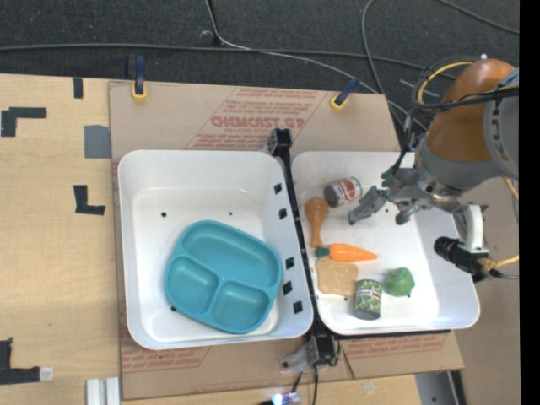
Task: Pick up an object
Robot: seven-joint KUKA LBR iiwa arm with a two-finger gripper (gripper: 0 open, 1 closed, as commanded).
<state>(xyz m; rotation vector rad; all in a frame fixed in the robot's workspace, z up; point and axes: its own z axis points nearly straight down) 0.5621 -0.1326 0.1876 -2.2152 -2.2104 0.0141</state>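
a slanted overhead look at a wooden surface (51, 251) carrying two shallow white bins side by side. the left bin (139, 171) holds one thing: a blue divided plate (222, 277) with three compartments, lying flat near the front.

the right bin (447, 306) holds the small objects the task could pick from, loosely scattered so each has some free room around it. a small can with a red label (342, 191) lies on its side near the back. a tan drumstick-shaped toy (316, 218) lies along the left wall. just in front of it an orange carrot (351, 252) lies crosswise, and a pale slice of bread (336, 278) sits just beyond that. a green-labelled can (368, 299) lies beside the bread, and a green leafy toy (400, 282) rests just to its right.

the grey arm with its orange band reaches in from the right. its hand (386, 207) hangs over the back half of the right bin, with its two dark fingers spread apart and nothing between them. one fingertip (363, 209) points toward the red-labelled can, just beside it. judging by that, the can is the likely target, though no grasp has been made.
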